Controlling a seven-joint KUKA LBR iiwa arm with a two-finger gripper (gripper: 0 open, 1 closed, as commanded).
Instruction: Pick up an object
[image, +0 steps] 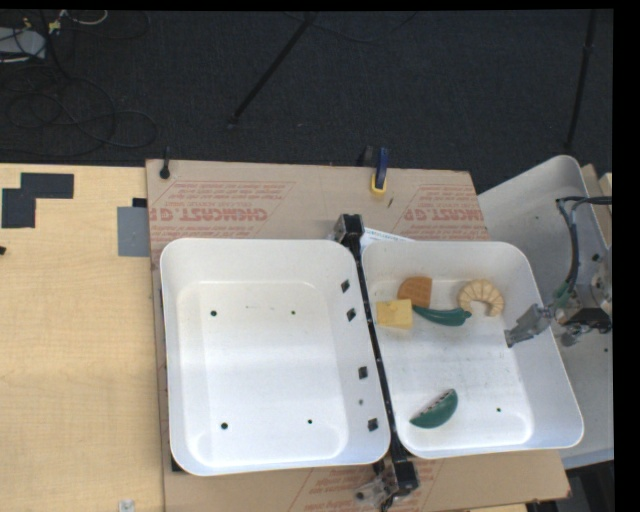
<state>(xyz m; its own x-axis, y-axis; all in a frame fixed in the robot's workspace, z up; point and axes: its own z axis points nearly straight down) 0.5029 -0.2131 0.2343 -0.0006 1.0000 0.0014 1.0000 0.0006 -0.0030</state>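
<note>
You see two bins side by side on cardboard sheet (300, 205): left bin (190, 300) beside right bin (540, 400), divider clips between them. In right bin, far end: bread slice (416, 291), cheese wedge (393, 315) just before it and touching, pepper (440, 316) right of wedge, croissant (482, 296) further right. Melon slice (435, 410) lies apart at near end. Gripper (530, 325) sits at right bin's right rim. Clamp (380, 170) at sheet's far edge.
</note>
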